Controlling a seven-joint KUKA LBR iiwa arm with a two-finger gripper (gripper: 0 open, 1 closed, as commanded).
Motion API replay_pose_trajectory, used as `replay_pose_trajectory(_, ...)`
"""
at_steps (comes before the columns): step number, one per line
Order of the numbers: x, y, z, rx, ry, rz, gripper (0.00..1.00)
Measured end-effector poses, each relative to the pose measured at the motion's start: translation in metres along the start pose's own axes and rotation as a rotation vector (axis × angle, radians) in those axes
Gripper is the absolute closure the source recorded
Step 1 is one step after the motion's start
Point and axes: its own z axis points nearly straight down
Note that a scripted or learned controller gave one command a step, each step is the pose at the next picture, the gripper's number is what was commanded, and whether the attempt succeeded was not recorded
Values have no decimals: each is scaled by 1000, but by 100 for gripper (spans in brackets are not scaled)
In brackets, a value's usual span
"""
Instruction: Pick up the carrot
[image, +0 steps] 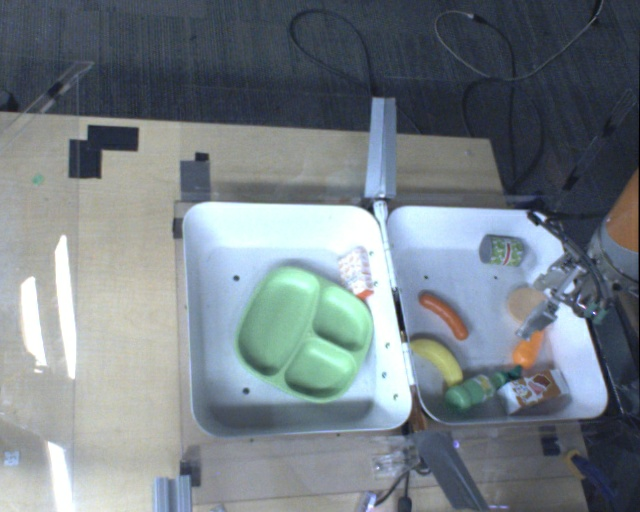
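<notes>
White right bin (440, 235) holds carrot (528, 349); claw (556, 300) above, grip state unclear.

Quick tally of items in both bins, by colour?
Green: 3, plate, can, bottle
Orange/red: 2, carrot, sausage
Yellow: 1, banana
Tan: 1, round item
White/mixed: 2, wrapper, carton
Total: 9

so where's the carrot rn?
Right bin, near its right wall: carrot just below the gripper, above the carton.
</notes>
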Motion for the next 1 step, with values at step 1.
replay_pose_trajectory(1,29,-20,79,-2,-4,-31,0)
